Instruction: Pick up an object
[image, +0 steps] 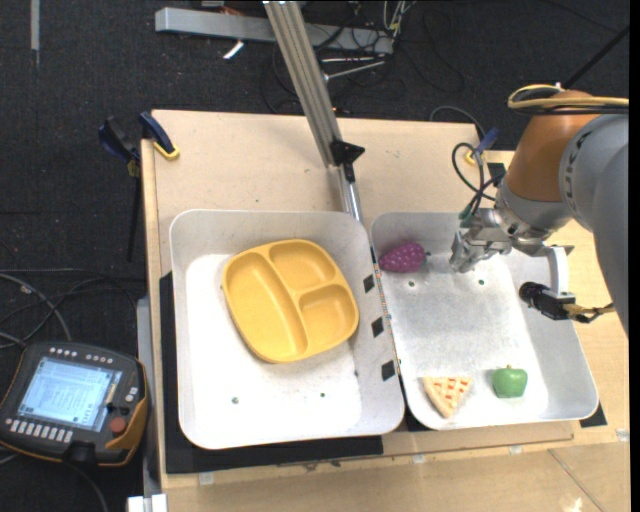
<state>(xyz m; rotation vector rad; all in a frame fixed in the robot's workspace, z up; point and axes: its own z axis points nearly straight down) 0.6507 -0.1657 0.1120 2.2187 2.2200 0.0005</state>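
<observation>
Purple grapes (403, 257) are seen at the far left of the right bin (560, 345), just left of the gripper (466, 257); whether it is released or clenched cannot be told. A descent here could be wasted on bare floor, or the grapes nudged against the wall.

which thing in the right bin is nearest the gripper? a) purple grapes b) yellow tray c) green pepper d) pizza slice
a: the purple grapes lie at the top-left of the right bin, just beside the gripper, while the pizza slice and green pepper sit near the bin's bottom edge, and the yellow tray is in the left bin.
</observation>
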